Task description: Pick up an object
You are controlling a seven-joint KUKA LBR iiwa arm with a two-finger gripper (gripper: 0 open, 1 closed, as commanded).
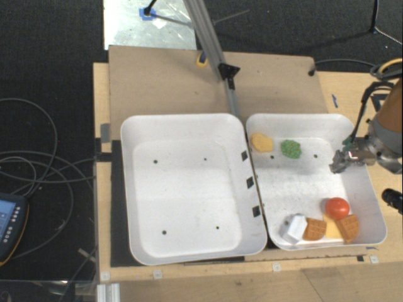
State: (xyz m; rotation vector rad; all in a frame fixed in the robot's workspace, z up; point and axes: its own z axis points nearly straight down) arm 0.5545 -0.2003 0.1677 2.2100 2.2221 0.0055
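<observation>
In the right bin (277, 187) lie the loose objects: a yellow piece (262, 143) and a green knobbly ball (290, 148) near the far wall, and at the near right corner a red ball (337, 207), two orange waffle-like pieces (315, 229) (350, 227) and a white-grey block (293, 228) crowded together, touching or nearly so. The gripper (343, 160) hangs over the right rim of this bin, apart from every object, with nothing between its fingers; whether they are apart or together I cannot tell. The left bin (135, 187) sits just beside the right one, joined by black clips. Both rest on a pale wooden bench (157, 80) with a brown board under them. A grey pole (204, 24) slants across the far side. Dark carpet (50, 43) surrounds the bench, with black cables (38, 162) and a handheld pendant (9, 222) at left.
</observation>
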